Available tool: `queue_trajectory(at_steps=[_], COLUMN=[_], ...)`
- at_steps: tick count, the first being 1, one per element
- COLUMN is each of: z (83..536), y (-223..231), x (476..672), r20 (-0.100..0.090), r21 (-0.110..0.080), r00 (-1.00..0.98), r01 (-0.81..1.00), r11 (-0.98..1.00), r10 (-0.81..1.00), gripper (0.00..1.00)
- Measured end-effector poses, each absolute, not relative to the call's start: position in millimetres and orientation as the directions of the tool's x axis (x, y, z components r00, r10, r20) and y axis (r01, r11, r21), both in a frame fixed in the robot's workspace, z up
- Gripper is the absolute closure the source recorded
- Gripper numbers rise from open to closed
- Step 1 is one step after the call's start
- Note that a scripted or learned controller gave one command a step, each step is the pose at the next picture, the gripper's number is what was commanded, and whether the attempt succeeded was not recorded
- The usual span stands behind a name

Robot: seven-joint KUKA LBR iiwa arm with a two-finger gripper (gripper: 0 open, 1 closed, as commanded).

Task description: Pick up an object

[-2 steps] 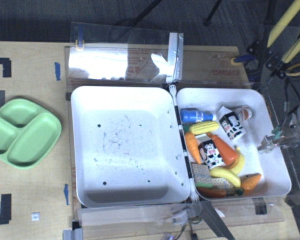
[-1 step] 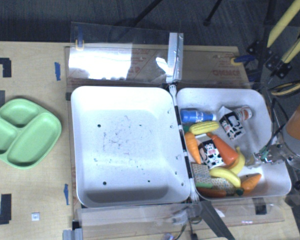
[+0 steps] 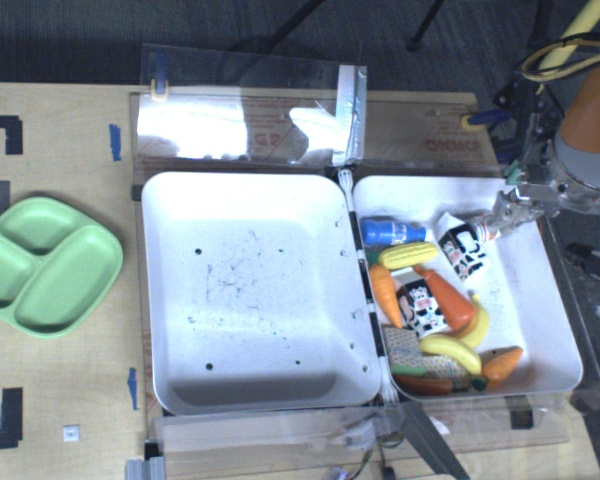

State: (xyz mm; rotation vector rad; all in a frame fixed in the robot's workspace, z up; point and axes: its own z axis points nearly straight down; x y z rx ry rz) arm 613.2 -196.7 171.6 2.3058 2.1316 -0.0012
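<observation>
The right white bin (image 3: 545, 298) holds a heap of toy food. In it lie a blue can (image 3: 390, 232), a yellow corn cob (image 3: 408, 255), a black-and-white carton (image 3: 463, 248), an orange carrot (image 3: 384, 296), a second cow-print carton (image 3: 420, 306), a red-orange piece (image 3: 450, 300), a banana (image 3: 452, 350) and a small carrot (image 3: 502, 361). My gripper (image 3: 506, 211) hangs over the bin's far right corner, just right of the black-and-white carton. I see nothing held in it. The arm's orange band (image 3: 588, 118) is at the right edge.
The left white bin (image 3: 250, 288) sits beside the right one, and their rims meet at the middle. A green divided plate (image 3: 45, 265) lies on the bench at far left. A clear plastic panel (image 3: 250, 113) stands behind the left bin. Cables and stands cross the dark floor behind.
</observation>
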Motion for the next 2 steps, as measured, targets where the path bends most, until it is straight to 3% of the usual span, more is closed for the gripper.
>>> queue_trajectory(at_steps=[1,2], z=[171,86], y=[-196,-167], x=[613.2,594.5], r20=[-0.001,-0.001], r21=[0.000,0.003], r00=[0.078,-0.018], r01=[0.997,1.000], r11=[-0.078,0.018], r10=[0.997,1.000], gripper=[0.00,0.00])
